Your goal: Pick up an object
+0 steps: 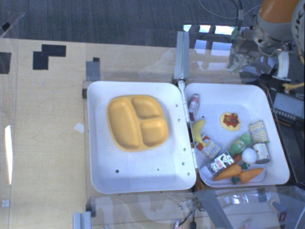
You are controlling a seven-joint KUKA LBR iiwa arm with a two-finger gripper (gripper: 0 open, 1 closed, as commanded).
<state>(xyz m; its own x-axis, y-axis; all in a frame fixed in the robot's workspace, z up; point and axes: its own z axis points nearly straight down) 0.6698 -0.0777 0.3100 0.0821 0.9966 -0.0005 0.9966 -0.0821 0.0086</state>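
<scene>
My gripper (237,61) hangs above the bench just past the far edge of the right bin (267,97), under the orange-banded wrist (279,4). Nothing shows beneath it. The right bin holds small toys: a little pizza (230,120), a banana (198,128), a red bottle (193,106), two carrots (238,173), a green piece (239,144), a white ball (249,155), a cow-print carton (220,162), a can (261,152) and a patterned box (259,131). They crowd the near right corner.
A yellow divided plate (137,121) lies in the left bin (100,166). A metal post (181,56) rises between the bins at the far side. Cables (224,6) and dark equipment (288,104) sit to the right.
</scene>
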